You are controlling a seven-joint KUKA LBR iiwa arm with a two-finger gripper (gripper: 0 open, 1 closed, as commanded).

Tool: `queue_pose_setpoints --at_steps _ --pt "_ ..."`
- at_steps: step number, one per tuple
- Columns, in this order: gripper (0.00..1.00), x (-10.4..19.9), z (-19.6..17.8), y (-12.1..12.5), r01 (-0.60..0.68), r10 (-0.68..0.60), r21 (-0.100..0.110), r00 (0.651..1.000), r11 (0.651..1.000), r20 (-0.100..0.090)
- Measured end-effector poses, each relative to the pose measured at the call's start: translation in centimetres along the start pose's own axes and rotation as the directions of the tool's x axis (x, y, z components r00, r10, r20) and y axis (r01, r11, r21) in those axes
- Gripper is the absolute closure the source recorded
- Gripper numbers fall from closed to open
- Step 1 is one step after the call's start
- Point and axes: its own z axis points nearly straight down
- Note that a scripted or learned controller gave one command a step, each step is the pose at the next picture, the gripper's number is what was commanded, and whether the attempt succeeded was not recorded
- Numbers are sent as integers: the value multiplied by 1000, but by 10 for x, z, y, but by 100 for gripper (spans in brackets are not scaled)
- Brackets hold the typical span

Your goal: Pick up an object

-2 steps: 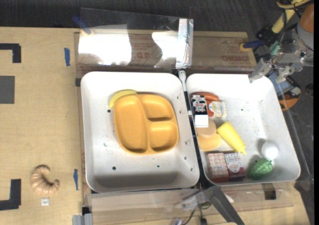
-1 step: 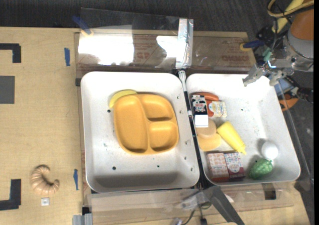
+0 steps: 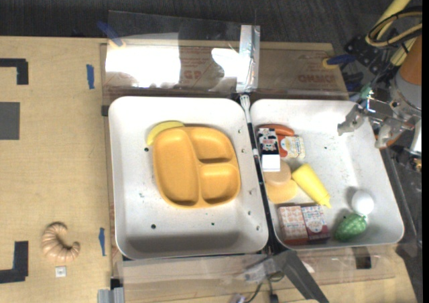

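Yellow smooth plastic tray (image 3: 196,164) with three dips sits in the left bin (image 3: 127,120). The right bin (image 3: 335,154) holds small toys. The jaws hang spread, holding nothing.

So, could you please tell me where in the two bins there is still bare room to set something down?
The right bin has bare floor along its far side, between the gripper and the yellow cone. Its near-left part is crowded by the cone, two small cartons, white ball and green item. The left bin offers only margins around the orange divided tray.
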Motion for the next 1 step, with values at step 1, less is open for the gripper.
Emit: queue_pose_setpoints --at_steps 1 --pt "0 49 52 -70 -160 160 1 987 987 0"
